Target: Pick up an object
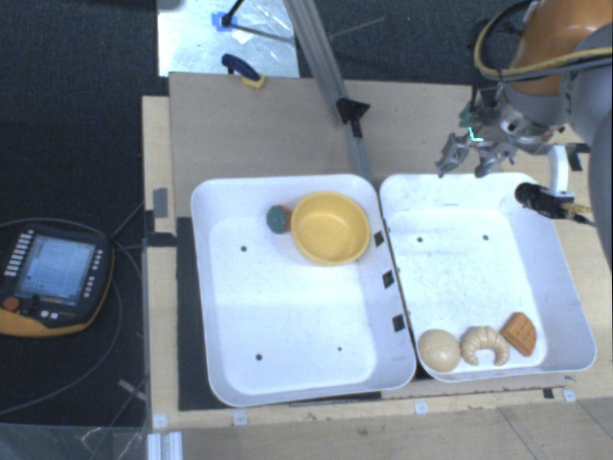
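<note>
No text, label or number is legible on anything here.

Both bins (287, 353) looked like smooth white plastic with a faint sheen. The yellow bowl (330, 228) seemed glossy plastic. The bench (412, 132) was matt and board-like, tan. The roll (440, 349), croissant (486, 344) and waffle (520, 333) had dull, textured surfaces.

Tan bench (259, 123) on dark carpet (77, 84); a control pendant (53, 278) lies at left
</note>
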Controlling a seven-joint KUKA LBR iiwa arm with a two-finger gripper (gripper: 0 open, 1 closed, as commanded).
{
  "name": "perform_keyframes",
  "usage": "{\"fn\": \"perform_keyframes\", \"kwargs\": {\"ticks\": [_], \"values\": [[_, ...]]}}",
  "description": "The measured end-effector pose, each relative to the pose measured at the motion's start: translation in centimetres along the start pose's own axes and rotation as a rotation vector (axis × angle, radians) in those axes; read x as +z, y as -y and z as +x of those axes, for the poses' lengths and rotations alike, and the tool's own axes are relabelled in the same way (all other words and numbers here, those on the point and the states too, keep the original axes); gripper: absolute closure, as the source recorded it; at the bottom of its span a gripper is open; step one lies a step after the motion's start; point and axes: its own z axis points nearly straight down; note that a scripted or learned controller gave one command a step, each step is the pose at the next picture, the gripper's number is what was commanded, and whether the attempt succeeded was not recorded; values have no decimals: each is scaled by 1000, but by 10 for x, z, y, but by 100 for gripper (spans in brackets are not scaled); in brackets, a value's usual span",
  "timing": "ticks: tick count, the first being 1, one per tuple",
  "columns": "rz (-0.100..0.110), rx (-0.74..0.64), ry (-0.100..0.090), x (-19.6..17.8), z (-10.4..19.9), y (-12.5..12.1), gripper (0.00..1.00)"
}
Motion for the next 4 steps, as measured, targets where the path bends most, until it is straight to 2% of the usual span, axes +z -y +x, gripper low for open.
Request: {"fn": "perform_keyframes", "kwargs": {"ticks": [1,2,3,4], "values": [[0,0,0,0,0,0,0],[4,1,-1,52,-6,9,0],[5,0,-1,111,1,6,0],[0,0,0,114,1,6,0]]}}
